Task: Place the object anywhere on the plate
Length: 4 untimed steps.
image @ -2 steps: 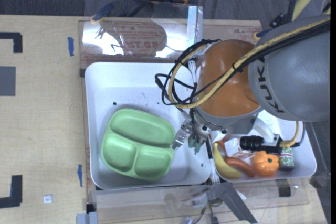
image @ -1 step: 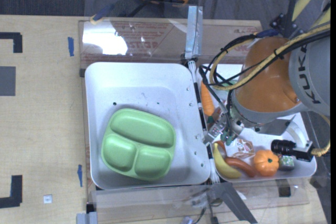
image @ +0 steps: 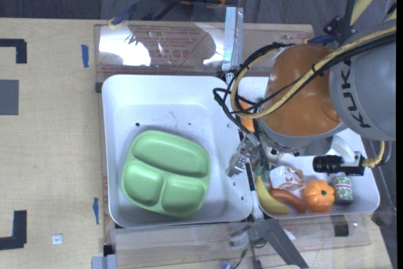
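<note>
White bins (image: 119, 110), green plate (image: 165, 172), claw (image: 244, 162) beside it

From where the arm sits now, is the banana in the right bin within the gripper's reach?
Probably yes. The gripper hangs over the divide between the bins, close to the banana, whose upper end lies exposed at the right bin's left edge. A red item lies across its lower part, which may crowd a grasp.

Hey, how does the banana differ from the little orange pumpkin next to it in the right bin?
The banana is yellow, long and curved; the pumpkin is orange, round and squat. The banana lies at the bin's left edge, nearer the green plate; the pumpkin sits further right, beside a small can. Both rest in the right bin, off the plate.
</note>
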Tool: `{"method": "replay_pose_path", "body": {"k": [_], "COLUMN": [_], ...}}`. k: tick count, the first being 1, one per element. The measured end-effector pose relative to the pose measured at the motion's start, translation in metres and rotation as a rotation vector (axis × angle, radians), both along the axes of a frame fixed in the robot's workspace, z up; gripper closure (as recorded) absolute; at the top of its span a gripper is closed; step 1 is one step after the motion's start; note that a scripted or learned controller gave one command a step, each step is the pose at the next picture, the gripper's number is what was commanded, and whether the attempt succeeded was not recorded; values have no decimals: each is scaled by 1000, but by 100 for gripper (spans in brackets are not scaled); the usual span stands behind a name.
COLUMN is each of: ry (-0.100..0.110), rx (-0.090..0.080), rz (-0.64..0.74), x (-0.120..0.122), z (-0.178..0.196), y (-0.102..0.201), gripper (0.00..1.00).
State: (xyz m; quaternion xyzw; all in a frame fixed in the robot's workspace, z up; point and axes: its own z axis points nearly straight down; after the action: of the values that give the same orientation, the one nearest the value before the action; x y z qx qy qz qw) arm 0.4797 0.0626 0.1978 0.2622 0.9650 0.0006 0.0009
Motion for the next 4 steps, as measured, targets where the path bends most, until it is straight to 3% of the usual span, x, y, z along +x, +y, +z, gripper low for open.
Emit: {"method": "replay_pose_path", "body": {"k": [2,3,4], "ry": [-4,2,-2], "rx": [0,0,0], "rz": [483,289,300], "x": [1,0,0], "z": [29,13,30], "y": [42,25,45], "gripper": [100,100,100]}}
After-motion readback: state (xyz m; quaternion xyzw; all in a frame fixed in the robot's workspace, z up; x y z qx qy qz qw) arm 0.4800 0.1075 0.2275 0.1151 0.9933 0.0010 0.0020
